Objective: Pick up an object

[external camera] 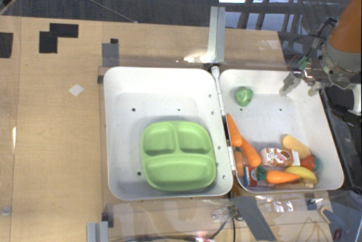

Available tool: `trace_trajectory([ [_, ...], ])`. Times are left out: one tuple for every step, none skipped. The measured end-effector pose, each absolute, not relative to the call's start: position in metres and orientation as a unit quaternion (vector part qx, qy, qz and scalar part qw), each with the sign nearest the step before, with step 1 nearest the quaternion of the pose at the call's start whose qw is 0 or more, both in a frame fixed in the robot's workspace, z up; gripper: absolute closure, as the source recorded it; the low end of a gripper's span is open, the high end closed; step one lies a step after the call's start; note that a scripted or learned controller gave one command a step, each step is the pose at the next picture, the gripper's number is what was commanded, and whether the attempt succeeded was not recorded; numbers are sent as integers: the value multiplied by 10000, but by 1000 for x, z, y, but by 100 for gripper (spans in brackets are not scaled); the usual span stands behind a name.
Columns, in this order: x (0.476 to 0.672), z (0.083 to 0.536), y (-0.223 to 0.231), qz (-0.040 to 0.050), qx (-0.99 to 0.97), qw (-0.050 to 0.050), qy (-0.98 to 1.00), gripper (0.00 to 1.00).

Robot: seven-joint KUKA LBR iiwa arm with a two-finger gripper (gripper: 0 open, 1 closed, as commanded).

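**Gripper hung open over the right bin's far corner**

The bench [51, 139] carried 2 white bins side by side. The left bin [124, 99] held a green tray [179, 154] with 3 compartments, lying flat toward the near side.

The right bin [271, 116] held the toys. A small green ball-like piece [244, 95] lay alone near the far left corner, well apart from the rest. 2 carrots [242, 143] lay end to end along the left wall, running toward the near side. The others were heaped in the near right corner: a yellow piece [296, 145], a small printed carton [278, 156], a banana [301, 173], another carrot [281, 177] just in front of the carton, and a red piece [308, 161] with something teal beside it, too small to name.

The arm [346, 37] came in from the right, its orange band above the wrist. The gripper [300, 86] hung over the far right corner of the right bin. Its 2 fingers [288, 85] stood spread apart with nothing between them. It was well apart from the heap of toys and to the right of the green piece, touching none of them.
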State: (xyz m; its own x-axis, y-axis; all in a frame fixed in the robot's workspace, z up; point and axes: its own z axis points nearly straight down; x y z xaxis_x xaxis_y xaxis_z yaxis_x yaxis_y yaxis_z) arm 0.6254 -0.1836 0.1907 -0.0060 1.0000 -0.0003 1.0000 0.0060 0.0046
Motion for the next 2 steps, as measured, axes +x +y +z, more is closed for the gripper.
trace_trajectory([
  [648, 126, -108, 20, 6693, 16, 7430, 0],
  [671, 89, -87, 30, 7124, 34, 7017, 0],
])
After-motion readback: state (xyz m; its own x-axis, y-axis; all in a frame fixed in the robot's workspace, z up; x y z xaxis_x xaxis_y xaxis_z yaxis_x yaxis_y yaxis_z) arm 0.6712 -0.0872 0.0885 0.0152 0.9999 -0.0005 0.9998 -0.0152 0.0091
